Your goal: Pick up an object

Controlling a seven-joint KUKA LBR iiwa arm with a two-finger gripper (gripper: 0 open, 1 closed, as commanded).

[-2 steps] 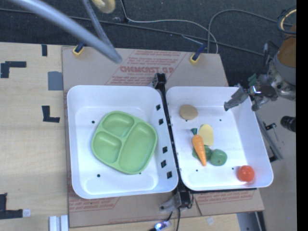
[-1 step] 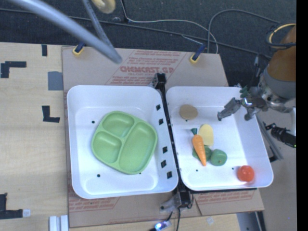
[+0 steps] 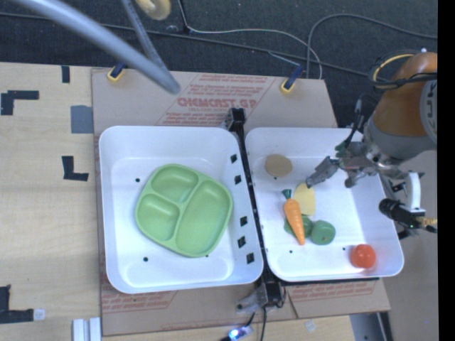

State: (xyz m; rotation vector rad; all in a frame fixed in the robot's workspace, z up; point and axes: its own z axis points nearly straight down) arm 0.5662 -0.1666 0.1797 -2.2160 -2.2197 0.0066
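Here the grey arm [image 3: 402,119] leans in from the right, low over the right bin [image 3: 370,261]. Its gripper [image 3: 323,172] points left, just above the pale yellow piece [image 3: 306,199]. I cannot tell how wide the gripper is, and nothing shows in its hold. An orange carrot [image 3: 293,220] lies beside the yellow piece. Red writing on the cardboard [image 3: 213,101] is too blurry to read.
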